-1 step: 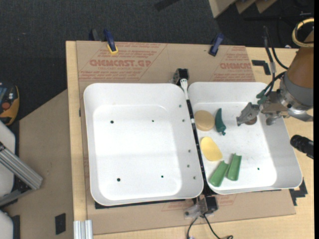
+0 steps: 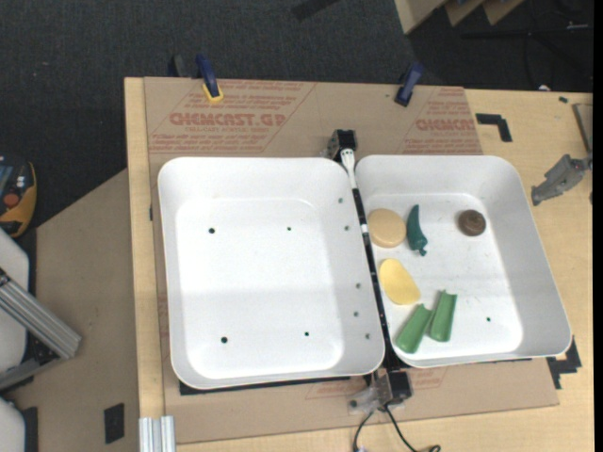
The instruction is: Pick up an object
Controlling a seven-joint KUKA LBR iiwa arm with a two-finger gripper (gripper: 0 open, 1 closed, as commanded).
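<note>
The right bin (image 2: 528, 252) holds several small objects. A tan round piece (image 2: 385, 227) lies near its left wall, and a dark teal curved piece (image 2: 415, 229) sits right beside it. Toward the bin's back right rests a brown ball (image 2: 471, 222). In front of the tan piece lies a yellow lump (image 2: 399, 282). Two green sticks (image 2: 413, 329) (image 2: 442, 315) lie side by side near the front wall, touching each other.
The left bin (image 2: 188, 281) stands against the right one, and a black divider strip (image 2: 366, 252) runs between them. A grey metal piece (image 2: 561, 177) sticks in over the cardboard at the right edge. Two clamps (image 2: 209, 80) (image 2: 409, 83) hold the board's far edge.
</note>
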